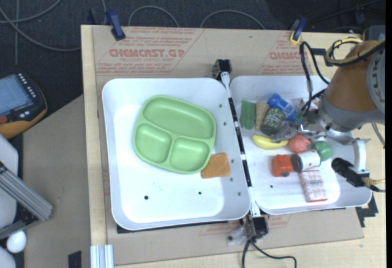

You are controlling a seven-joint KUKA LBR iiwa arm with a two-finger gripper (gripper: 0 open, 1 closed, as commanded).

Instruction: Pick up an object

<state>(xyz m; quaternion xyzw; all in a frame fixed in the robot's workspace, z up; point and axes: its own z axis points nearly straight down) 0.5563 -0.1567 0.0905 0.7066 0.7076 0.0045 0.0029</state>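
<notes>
Over the right bin (343, 199), the pincer (304, 127) hovered at three o'clock, its state unclear; it should have singled out the banana (269, 141).

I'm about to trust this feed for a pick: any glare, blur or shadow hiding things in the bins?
Camera view: even overhead light, soft shadows; the left bin is bright white but not blown out, the green divided plate and the orange slice reading crisp; the right bin's toy pile is small and soft in detail, partly covered by the arm, so the gripper is hard to read.
</notes>
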